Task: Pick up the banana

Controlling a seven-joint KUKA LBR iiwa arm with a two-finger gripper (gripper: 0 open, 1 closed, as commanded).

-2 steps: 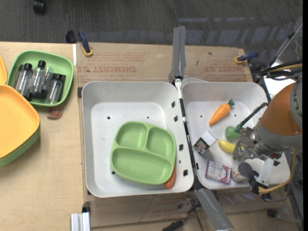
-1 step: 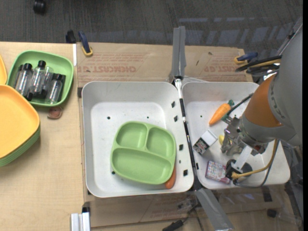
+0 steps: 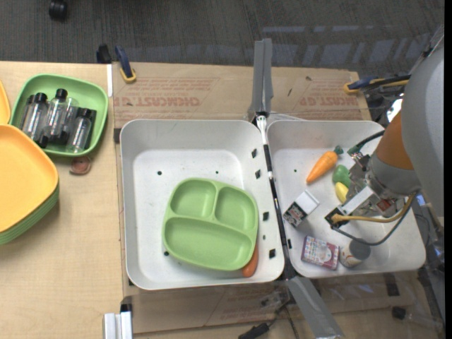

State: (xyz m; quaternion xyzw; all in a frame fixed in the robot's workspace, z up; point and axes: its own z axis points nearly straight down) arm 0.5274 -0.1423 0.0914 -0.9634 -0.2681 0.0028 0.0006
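The banana (image 3: pixel 342 191) shows as a small yellow piece in the right bin (image 3: pixel 395 260), just below a green toy (image 3: pixel 341 174). Part of it is hidden by the gripper. My gripper (image 3: pixel 355 189) hangs right over the banana's right side, at the end of the grey arm with its orange band (image 3: pixel 395 150). An orange carrot toy (image 3: pixel 323 165) lies a little up and left of the banana.
A white box (image 3: pixel 300 209), a pink packet (image 3: pixel 319 251) and a grey round piece (image 3: pixel 357 250) lie in the right bin's lower half. The left bin (image 3: pixel 141 189) holds a green divided plate (image 3: pixel 212 223) with an orange item (image 3: pixel 249 267) under its edge.
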